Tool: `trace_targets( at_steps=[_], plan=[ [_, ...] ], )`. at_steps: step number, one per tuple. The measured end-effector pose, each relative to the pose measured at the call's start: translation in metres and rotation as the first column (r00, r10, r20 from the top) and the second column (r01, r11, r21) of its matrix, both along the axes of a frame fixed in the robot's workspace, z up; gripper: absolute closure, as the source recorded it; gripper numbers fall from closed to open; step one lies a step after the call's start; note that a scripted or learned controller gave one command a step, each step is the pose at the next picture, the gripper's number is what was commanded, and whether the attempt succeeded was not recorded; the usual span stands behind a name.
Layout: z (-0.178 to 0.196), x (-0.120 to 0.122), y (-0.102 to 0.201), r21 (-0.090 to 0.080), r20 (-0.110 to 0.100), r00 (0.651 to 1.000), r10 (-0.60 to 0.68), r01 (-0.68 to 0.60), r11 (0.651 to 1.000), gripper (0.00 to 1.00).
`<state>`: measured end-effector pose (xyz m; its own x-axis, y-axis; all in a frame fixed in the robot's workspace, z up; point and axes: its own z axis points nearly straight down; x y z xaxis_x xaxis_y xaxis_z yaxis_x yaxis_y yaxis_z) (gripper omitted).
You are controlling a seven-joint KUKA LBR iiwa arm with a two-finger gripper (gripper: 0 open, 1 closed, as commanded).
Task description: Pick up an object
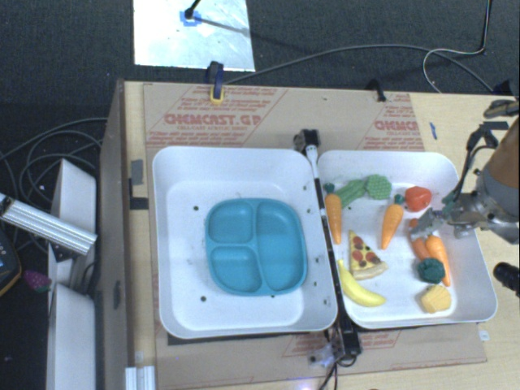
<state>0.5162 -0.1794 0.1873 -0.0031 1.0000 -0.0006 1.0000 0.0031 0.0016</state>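
1. Step in hand: approach. The gripper [422,224] hangs low over the right bin [479,299], nothing seen between its fingers.
2. Finger state: cannot tell.
3. Nearest target: a carrot [437,253], just below the gripper, beside a tomato [418,197].
4. Next move likely requires descent centred on the carrot.

One fixed camera, high above the desk [268,108], looking down at a slant.

It stands far enough back to take in the left bin [175,218] and right bin [467,242] whole, plus dark floor [65,39] beyond the far edge; the arm [500,181] enters from the right.
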Motion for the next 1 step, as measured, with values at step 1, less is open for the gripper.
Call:
trace_targets(
  at_steps=[1],
  plan=[
    [-0.0959,0.0480,0.0794,0.003,-0.004,1.000,0.001,-0.001,1.000,0.00]
  ],
)
